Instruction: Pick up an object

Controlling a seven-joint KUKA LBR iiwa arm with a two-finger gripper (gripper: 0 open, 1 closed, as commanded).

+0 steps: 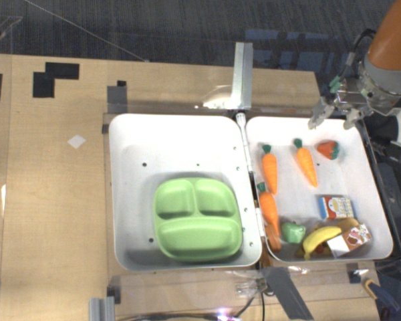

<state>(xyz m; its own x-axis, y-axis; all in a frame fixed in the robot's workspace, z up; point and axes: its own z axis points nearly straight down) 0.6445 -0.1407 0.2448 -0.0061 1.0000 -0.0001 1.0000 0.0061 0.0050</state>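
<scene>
A light wooden bench (53,199) sat over a dark floor, with two white bins side by side on it. The gripper (333,117) hung over the far edge of the right bin (381,209). Its two fingers (317,120) were spread apart and nothing was between them, so it was let go and holding nothing. It touched no toy.

Nearest the gripper, by the bin's far right corner, was a small red strawberry (328,150). Beside that lay a carrot (306,163), and another carrot (270,169) nearer the left wall. A third carrot (269,212) lay lower down that wall. A little box (335,206) lay by the right side. A banana (319,239) and a green toy (293,232) lay at the near edge.

The left bin (130,149) held a green tray (197,218).

The picking looked like it had not begun. Next, the gripper would probably need to go down over one toy, maybe the strawberry, and close on it.
</scene>
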